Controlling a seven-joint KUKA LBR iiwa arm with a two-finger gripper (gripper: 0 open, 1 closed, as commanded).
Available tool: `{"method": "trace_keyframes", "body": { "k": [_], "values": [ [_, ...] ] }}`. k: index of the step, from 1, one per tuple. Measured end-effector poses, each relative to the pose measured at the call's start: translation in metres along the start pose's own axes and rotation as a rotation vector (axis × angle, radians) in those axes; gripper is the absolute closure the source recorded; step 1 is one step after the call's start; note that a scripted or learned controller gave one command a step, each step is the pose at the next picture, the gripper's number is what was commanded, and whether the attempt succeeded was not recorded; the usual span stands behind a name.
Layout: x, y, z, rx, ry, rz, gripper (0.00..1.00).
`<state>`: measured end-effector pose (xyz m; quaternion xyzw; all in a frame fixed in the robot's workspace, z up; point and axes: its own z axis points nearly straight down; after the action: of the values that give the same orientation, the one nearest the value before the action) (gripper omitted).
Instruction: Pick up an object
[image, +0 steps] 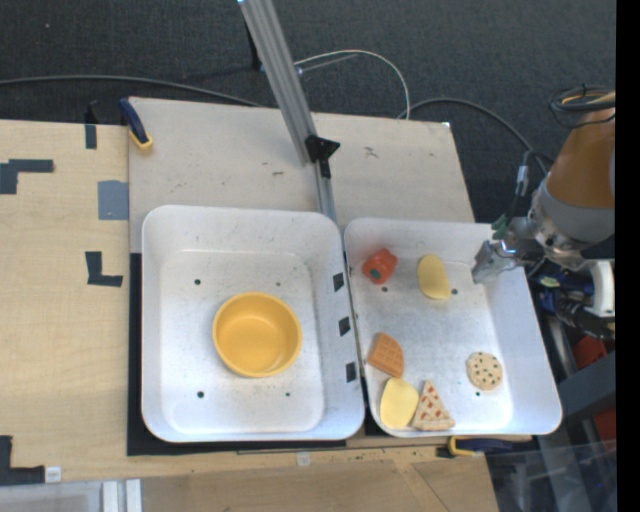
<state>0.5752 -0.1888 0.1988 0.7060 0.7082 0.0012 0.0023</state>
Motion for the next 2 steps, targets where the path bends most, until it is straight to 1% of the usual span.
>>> {"method": "trace_keyframes", "body": {
  "k": [1, 2],
  "values": [
    [0.007, -0.007, -0.053, 0.001, 0.000, 0.001, 1.00],
    [0.056, -0.007, -0.039, 0.007, 0.003, -0.002, 1.00]
  ]
}}
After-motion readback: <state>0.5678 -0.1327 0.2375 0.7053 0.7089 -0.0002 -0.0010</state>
